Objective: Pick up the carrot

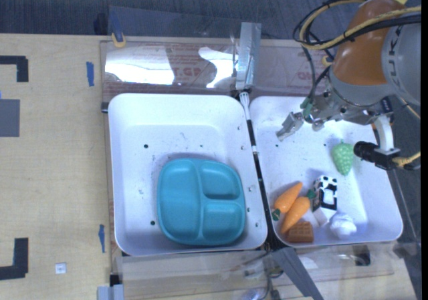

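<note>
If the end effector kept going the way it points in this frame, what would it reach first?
The end effector points left and slightly down, so it would probably reach bare floor of the right bin, then the divider. The carrot lies lower, off that line; depth is unclear.

Wooden bench [53, 178] bearing two white bins [134, 158].

Teal divided tray [200, 204] in left bin [127, 125], green toy [343, 156], black-and-white toy [327, 192], white toy [343, 226] in right bin [384, 208]

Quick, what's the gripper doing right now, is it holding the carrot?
Gripper: open, holding nothing, above the right bin; the carrot lies apart from it near the bin's front.
</note>
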Motion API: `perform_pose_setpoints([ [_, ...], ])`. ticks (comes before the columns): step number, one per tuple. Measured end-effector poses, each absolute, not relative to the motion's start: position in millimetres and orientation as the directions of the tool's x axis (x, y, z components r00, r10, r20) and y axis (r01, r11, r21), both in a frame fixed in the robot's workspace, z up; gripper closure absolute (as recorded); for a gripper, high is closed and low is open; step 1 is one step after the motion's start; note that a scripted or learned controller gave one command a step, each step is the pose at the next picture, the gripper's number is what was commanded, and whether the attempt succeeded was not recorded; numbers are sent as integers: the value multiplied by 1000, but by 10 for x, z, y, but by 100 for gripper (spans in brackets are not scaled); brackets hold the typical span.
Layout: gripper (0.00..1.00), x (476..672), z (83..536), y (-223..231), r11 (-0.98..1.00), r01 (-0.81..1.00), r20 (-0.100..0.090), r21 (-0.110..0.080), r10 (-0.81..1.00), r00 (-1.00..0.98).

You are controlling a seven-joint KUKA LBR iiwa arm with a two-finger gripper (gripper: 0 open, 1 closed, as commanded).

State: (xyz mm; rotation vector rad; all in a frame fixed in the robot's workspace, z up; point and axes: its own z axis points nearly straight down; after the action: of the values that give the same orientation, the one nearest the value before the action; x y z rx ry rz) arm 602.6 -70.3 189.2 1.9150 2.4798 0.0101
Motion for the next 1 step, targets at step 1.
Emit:
perform_pose_setpoints([
  [1,0,5046,1975,-693,278,961,0,0,961,-278],
])
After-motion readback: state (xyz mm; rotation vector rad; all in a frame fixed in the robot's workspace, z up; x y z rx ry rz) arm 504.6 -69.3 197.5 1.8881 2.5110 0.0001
